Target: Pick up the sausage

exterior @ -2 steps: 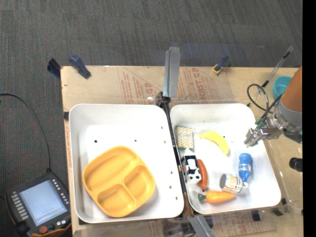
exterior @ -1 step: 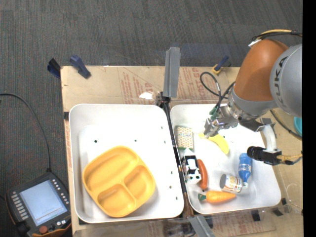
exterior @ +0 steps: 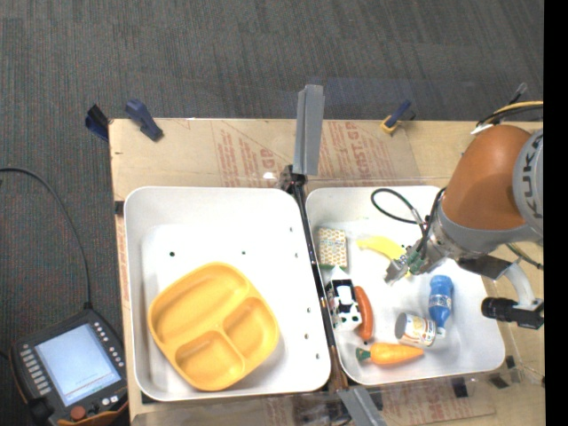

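**Sausage sits down-left of the gripper**

While the gripper [exterior: 397, 272] hovers near the banana [exterior: 380, 246], I can't tell its grip state. The sausage [exterior: 364, 313] lies in the right bin [exterior: 490, 349], lower-left of it, long axis running roughly up-down, beside the toy cow [exterior: 343, 298].

My one fixed camera looks down at a slant from well above the tabletop [exterior: 222, 153], taking in both bins [exterior: 142, 238] left of the gripper [exterior: 397, 272].
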Controlling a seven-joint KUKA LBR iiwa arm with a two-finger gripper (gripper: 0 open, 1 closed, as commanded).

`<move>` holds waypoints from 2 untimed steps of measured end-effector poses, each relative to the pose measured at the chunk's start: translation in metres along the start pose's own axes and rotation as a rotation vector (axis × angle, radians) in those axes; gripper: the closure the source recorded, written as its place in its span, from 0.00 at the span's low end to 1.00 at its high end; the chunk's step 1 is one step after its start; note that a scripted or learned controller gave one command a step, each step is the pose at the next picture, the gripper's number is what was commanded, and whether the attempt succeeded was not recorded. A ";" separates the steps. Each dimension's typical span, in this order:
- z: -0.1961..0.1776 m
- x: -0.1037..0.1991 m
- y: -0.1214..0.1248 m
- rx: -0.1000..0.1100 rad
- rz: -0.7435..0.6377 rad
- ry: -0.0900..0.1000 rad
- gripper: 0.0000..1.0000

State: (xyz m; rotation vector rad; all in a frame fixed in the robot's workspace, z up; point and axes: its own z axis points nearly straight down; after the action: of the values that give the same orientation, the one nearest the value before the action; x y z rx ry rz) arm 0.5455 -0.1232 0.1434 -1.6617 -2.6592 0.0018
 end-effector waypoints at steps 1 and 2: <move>-0.042 0.063 0.027 -0.001 -0.052 -0.002 1.00; 0.032 0.041 -0.002 -0.001 -0.239 -0.001 1.00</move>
State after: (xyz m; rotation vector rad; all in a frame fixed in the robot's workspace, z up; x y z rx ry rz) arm 0.5253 -0.0871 0.1120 -1.3328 -2.8396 -0.0002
